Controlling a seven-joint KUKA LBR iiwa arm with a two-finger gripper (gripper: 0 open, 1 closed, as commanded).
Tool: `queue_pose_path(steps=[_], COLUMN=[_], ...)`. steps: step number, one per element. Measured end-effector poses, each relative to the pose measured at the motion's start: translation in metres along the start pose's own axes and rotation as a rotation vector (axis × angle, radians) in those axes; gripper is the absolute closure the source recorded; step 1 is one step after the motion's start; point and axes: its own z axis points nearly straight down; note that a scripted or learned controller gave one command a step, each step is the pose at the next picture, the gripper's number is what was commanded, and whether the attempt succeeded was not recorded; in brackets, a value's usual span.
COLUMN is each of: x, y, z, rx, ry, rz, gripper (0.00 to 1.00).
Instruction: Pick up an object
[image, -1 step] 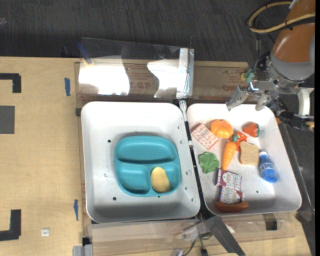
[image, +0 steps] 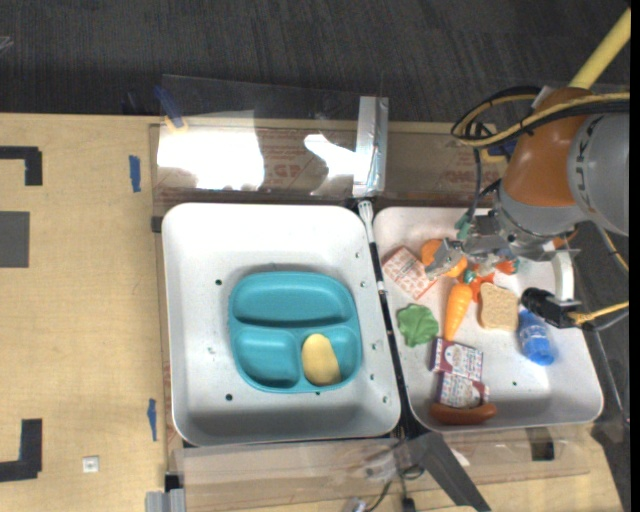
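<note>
Nearest me, at six o'clock in the right bin (image: 560, 400), a dark sausage (image: 462, 412) lies against a small printed packet (image: 458, 368). Up from that sit a green leaf (image: 418, 324), a carrot (image: 457, 306), a slice of bread (image: 497, 308) and a blue bottle (image: 537, 344). In the left bin (image: 200, 260), a teal tray (image: 290, 325) holds a yellow potato (image: 320, 358). Farthest, at twelve o'clock in the right bin, the gripper (image: 478, 248) hovers low over the carrot top and a red-patterned packet (image: 407, 270); whether it is apart or together I cannot tell. Things crowd there, so I reckon it could pinch two at once or slip off the carrot.
</note>
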Motion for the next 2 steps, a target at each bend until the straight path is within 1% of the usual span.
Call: queue_pose_path(steps=[1,2], x=[-0.021,-0.022], y=[0.034,0.035], z=[0.038,0.026], rx=[-0.012,-0.017], ry=[-0.003,-0.005], rz=[-0.053,-0.053], gripper=[0.0,1.0])
